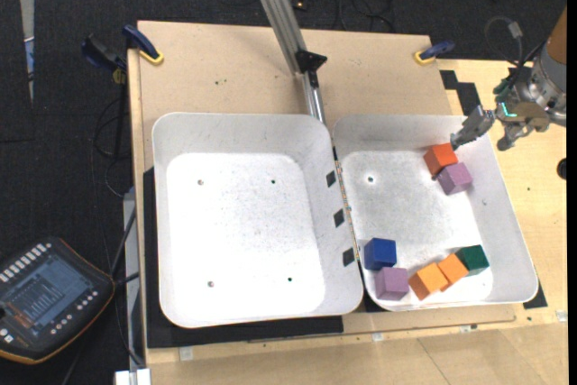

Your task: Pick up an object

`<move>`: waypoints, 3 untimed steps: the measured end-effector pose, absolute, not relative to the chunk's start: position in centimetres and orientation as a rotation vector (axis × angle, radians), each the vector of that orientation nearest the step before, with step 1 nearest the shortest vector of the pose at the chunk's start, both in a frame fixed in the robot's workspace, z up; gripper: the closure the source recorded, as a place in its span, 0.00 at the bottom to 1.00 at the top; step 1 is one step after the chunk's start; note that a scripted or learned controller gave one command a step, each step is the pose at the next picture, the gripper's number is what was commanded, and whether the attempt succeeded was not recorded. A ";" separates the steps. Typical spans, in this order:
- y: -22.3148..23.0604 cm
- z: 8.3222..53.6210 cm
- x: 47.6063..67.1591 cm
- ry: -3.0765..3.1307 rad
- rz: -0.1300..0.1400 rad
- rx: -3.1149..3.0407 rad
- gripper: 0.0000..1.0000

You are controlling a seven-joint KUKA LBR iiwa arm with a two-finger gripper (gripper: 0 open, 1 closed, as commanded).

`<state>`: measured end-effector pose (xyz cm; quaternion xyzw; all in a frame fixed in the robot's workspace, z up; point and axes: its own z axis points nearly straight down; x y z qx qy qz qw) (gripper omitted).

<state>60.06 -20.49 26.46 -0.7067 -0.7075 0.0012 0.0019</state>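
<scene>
Tan plywood bench (270, 68) over a dark floor, cables trailing at top of frame, a teach pendant (45, 297) sitting lower left. Two shallow white plastic bins side by side: left bin (180, 140) with just specks in it, right bin (356, 140) holding all the blocks.

Looks like the approach step, nothing grabbed yet. Grey two-finger gripper (491, 129) hanging at the upper right rim of the right bin, fingers spread apart, nothing between them. Closest candidate: small orange cube (440, 158) just below-left of the fingertips, touching a small purple cube (455, 178). More along the bin's lower edge: blue cube (380, 252), second purple cube (392, 282), second orange block (431, 277), green cube (472, 260), packed close together.

Next move probably calls for sliding left and dropping so the fingers straddle the orange cube without nudging its purple neighbour.

Arm reaching in from the right edge, wrist tilted inward toward the bin
</scene>
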 end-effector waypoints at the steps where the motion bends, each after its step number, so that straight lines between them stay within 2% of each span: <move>1: -20.5 26.8 60.1 -2.225 0.001 -2.218 0.00; 2: -20.3 22.5 60.2 -2.220 0.004 -2.219 0.00; 3: -19.9 16.8 59.1 -2.217 0.005 -2.219 0.00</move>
